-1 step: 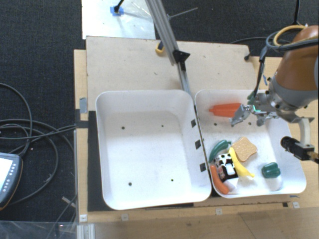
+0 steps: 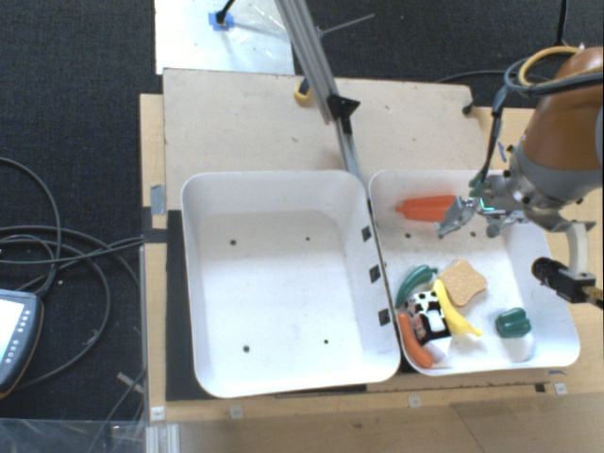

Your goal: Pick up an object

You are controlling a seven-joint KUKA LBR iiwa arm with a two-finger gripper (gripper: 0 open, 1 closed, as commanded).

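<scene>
Hand: you see the hand (image 2: 457, 217) low in the right bin (image 2: 557, 352), its metal tips pointing left; from this angle you cannot tell how it is set.
Nearest object: an orange carrot-like piece (image 2: 425, 207) lies flat just left of the hand, near the bin's back wall, touching or nearly so. It looks like the likeliest pick.
Doing it well: you want the tips either side of the piece's narrow width, centred along its length, before any lift; it probably rolls if nudged from one end.
Neighbours: toast slice (image 2: 461, 283), green leafy piece (image 2: 415, 279), banana (image 2: 456, 314), black-and-white block (image 2: 429, 315), a second orange piece (image 2: 413, 339) and green pepper (image 2: 512, 323) cluster toward the front, apart from the target.
In the way: the divider between bins (image 2: 376, 272) and the back wall crowd the piece.
Left bin (image 2: 203, 281): sits beside it on the tabletop (image 2: 245, 121).
</scene>
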